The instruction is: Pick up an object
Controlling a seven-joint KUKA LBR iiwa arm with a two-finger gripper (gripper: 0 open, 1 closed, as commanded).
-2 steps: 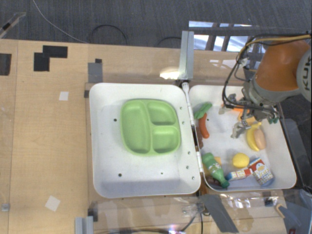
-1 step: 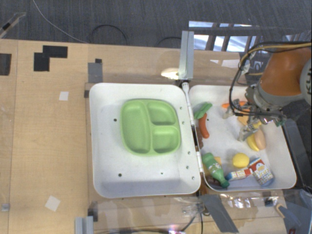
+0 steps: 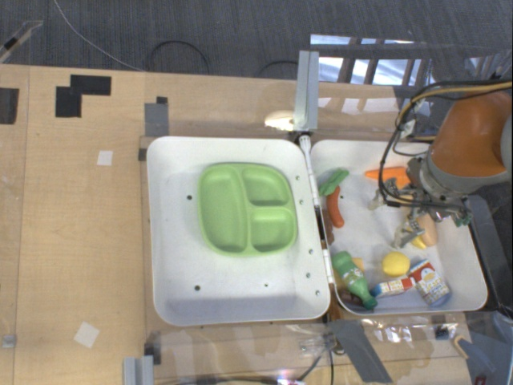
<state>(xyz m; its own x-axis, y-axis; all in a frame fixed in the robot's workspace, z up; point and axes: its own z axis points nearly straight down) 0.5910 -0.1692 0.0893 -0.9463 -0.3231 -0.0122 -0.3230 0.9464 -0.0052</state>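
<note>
My gripper point(image 3: 410, 235) hangs low over the right bin point(image 3: 473, 295), under the grey wrist and orange band point(image 3: 477, 135). Its fingers stand open with nothing visible between them. A tan, peach-coloured piece point(image 3: 430, 233) lies just to the right of the fingers, touching or nearly touching them. A yellow lemon point(image 3: 394, 263) sits just below the gripper. An orange carrot point(image 3: 383, 175) lies at the back of the bin, partly behind the arm's cables.
The right bin also holds a red sausage point(image 3: 335, 209), a green leafy item point(image 3: 333, 180), a green bottle point(image 3: 353, 277), a small carton point(image 3: 430, 284) and a red-and-white piece point(image 3: 393, 287). The left bin point(image 3: 172, 295) holds a green divided plate point(image 3: 246, 208).
</note>
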